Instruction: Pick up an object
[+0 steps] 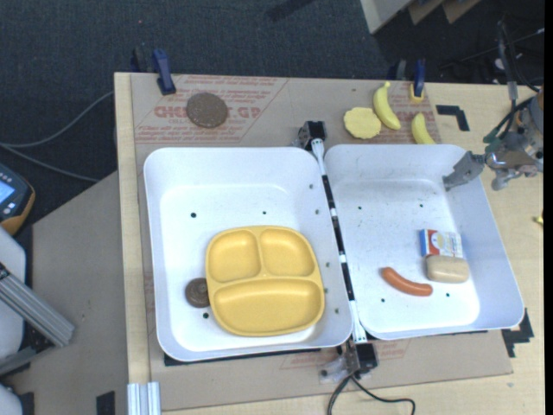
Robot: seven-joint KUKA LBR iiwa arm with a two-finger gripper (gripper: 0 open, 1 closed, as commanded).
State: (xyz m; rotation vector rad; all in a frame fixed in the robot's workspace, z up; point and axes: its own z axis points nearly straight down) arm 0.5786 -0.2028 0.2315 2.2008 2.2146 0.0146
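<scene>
**Ana:** While the gripper [467, 169] hangs at the far right corner of the right bin [389, 188], how much room does it have?

**Ben:** Plenty. That bin's far half is bare white floor. Its things crowd the near right part: a small red, white and blue carton [441, 242], a beige bar [448, 271] touching the carton's near side, and an orange sausage [406, 282] just left of the bar, apart from it.

**Ana:** Is the tool clenched or released?

**Ben:** I cannot tell; one grey finger pokes over the rim, and nothing shows between the fingers.

**Ana:** And the left bin [173, 188]?

**Ben:** A yellow divided plate [263, 279] fills its near middle, with a brown disc [197, 293] against the plate's left edge. The far half is open.

**Ana:** What about the bench?

**Ben:** A cardboard sheet [259, 102] lies under both bins. Beyond them sit a brown round cookie [206, 109], a yellow ruffled piece [363, 123] and two bananas [387, 107]. Blue clamps [162, 71] hold the far edge. Dark carpet [86, 24] surrounds the bench.
</scene>
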